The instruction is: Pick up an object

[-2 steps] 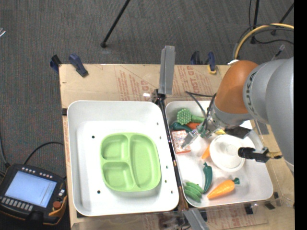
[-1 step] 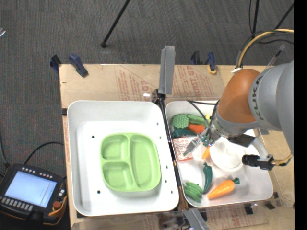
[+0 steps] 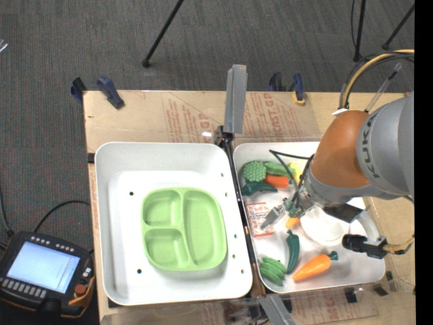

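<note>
Dark grey ribbed carpet is covering the floor, with black tripod legs standing on it. A cardboard-topped bench is sitting clamped at its far edge, and a teach pendant is lying at lower left

A green divided plate lies in the left bin. The hand hangs over toy vegetables in the right bin, near a carrot.

The arm covers much of the right bin, hiding its far right corner and part of a white bowl beneath it. Small items under the gripper are too crowded to identify. A pendant is cut off at the bottom left.
</note>
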